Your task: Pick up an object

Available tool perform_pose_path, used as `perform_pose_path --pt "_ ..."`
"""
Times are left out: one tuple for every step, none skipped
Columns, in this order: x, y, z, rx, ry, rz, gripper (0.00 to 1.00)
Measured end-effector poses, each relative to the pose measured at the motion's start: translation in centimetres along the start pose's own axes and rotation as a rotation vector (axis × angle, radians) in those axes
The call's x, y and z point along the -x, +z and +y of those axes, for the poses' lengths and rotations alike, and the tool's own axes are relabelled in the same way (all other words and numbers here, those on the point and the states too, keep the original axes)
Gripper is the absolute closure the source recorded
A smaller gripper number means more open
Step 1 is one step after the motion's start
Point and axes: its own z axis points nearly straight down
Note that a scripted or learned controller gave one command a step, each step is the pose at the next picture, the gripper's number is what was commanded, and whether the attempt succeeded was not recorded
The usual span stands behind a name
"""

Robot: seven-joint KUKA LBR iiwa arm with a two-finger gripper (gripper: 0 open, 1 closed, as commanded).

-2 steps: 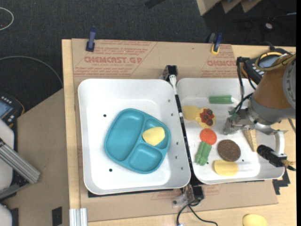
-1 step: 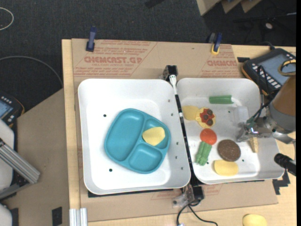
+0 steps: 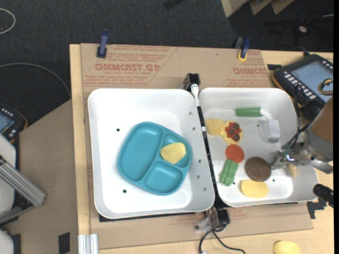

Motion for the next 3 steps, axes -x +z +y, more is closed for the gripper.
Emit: perform_pose_path --pt "-0.1 -1.0 0.1 0.003 -0.001 -0.001 1.0" --pt "0.0 0.1 1.7 0.003 -0.003 -0.002 1.0" --pt "-6.5 -11.3 3.3 0.019 -0.008 -0.008 1.0"
